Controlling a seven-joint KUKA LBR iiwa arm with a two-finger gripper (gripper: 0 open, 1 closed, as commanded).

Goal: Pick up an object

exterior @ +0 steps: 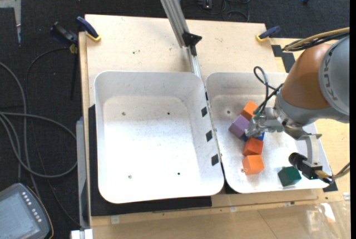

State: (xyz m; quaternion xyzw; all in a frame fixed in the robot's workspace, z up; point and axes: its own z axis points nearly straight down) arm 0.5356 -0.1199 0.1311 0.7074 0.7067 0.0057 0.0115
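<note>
The one camera looks down at a slant on a pale wooden bench (139, 43) bearing two shallow white bins side by side. The left bin (111, 93) sits beside the right bin (222, 88), their inner rims touching or nearly so.

The arm (320, 79), grey with an orange band, reaches in from the right over the right bin. Its gripper (257, 128) hangs low over a cluster of blocks near the middle of that bin. How the gripper stands, wide or narrow, cannot be told from here, since its own body covers the tips, and no block can be seen held by it.

The blocks all lie in the right bin. A purple block (240, 125) sits just left of the gripper, with an orange block (250, 108) just above it. A bit of blue (258, 135) shows under the gripper. Below that lie two more orange blocks, one (253, 147) close under the gripper and another (253, 164) just below the first. A dark green block (289, 175) lies apart, near the bin's lower right corner.

A slanted metal rail (169, 1) crosses the top of the bench. Blue and yellow clamps (88, 29) grip the far corners.
</note>
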